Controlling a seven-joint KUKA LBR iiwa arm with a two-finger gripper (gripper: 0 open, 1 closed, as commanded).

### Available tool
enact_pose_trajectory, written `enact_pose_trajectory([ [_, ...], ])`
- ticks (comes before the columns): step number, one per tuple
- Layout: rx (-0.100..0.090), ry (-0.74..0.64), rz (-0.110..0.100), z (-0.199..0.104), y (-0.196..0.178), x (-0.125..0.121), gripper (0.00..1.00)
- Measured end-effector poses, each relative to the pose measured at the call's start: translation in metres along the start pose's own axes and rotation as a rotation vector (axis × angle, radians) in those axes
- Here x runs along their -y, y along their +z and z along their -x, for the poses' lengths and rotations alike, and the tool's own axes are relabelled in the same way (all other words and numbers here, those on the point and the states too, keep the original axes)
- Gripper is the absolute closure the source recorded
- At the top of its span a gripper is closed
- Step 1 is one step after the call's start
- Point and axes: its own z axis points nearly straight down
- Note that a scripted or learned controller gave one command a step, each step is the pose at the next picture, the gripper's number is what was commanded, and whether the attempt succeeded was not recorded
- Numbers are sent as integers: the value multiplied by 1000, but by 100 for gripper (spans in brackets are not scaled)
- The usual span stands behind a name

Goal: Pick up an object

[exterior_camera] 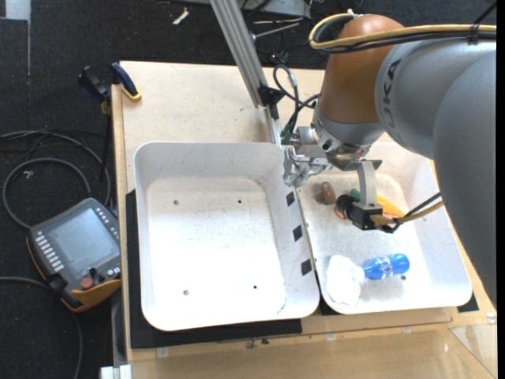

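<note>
Landmark: the right bin (442, 279), a shallow white tray with rounded corners and a speckled matte floor; every place below is given from it.
Blue bottle (386, 266): lies on its side on the near part of the bin's floor, long axis running roughly left to right with a slight upward tilt toward the right; glossy blue plastic, cylindrical. Which end is the cap I cannot tell.
White object (343, 279): soft-looking, crumpled and rounded, touching the bottle's left end, close to the bin's near-left corner.
Brown object (324, 192): small, oval, dull brown, on the far-left part of the bin's floor, near the wall that meets the other bin.
Yellow-orange item (388, 205): a thin elongated piece on the floor just right of the brown object, partly hidden by the arm's black fittings.
Claw (297, 166): metal, over the bin's far-left edge, just left of the brown object; whether it is open or closed I cannot tell, and nothing shows in its grasp.
Arm (426, 69): smooth grey casing with an orange band, reaching over the bin's far side.
Left bin (150, 212): same white tray, touching the right bin's left wall.
Table (189, 101): pale, flat board beneath both bins.
</note>
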Motion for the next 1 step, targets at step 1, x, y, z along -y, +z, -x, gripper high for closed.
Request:
enact_pose_trajectory([
  [1,-1,-2,3,-63,-12,3,100],
])
